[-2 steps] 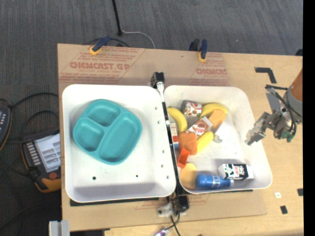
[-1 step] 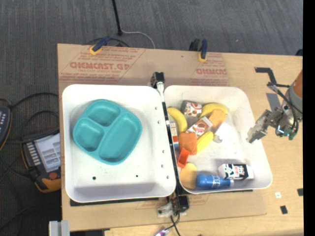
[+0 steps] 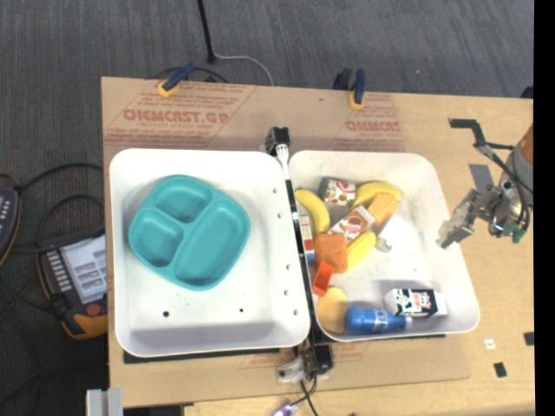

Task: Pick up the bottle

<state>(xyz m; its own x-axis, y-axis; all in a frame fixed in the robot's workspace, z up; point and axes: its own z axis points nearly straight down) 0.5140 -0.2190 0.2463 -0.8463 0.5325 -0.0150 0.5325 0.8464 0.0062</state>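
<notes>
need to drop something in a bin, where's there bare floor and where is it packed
Left bin: bare floor along the near edge and in the corners around the teal plate. Right bin: a free strip along its right wall, beside the gripper. It's crowded on the left side, bananas down to the bottle.
</notes>
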